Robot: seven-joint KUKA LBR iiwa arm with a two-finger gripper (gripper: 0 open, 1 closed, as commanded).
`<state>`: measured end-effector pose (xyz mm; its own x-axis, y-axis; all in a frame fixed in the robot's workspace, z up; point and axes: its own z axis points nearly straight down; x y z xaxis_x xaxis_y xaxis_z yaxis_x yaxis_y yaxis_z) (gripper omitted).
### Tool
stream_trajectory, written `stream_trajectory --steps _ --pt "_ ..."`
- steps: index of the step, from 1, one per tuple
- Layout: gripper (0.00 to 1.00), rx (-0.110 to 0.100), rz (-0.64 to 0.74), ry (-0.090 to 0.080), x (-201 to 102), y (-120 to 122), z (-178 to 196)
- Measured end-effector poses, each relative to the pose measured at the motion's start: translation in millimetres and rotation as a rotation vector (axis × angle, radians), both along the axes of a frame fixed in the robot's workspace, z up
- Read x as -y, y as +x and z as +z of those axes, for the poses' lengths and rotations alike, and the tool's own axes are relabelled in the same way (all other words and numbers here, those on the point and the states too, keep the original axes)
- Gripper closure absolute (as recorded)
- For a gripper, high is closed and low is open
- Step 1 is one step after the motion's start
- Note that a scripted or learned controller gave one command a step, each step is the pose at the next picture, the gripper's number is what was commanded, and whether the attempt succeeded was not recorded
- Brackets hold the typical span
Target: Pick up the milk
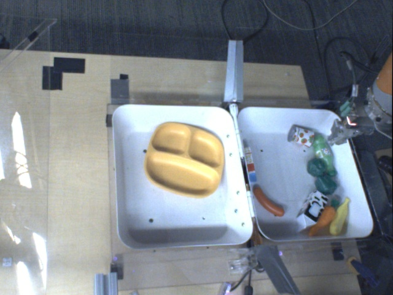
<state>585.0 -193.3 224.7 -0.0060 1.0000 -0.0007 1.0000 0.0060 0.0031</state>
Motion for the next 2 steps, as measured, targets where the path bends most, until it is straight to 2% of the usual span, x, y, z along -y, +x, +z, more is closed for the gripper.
stream_trajectory --steps 1,2 --pt "0.00 -0.001 -0.021 0.001 -18.8 -75.6 -119.5" --pt "0.00 0.014 0.199 -0.008 -52.5 -93.2 -134.3"
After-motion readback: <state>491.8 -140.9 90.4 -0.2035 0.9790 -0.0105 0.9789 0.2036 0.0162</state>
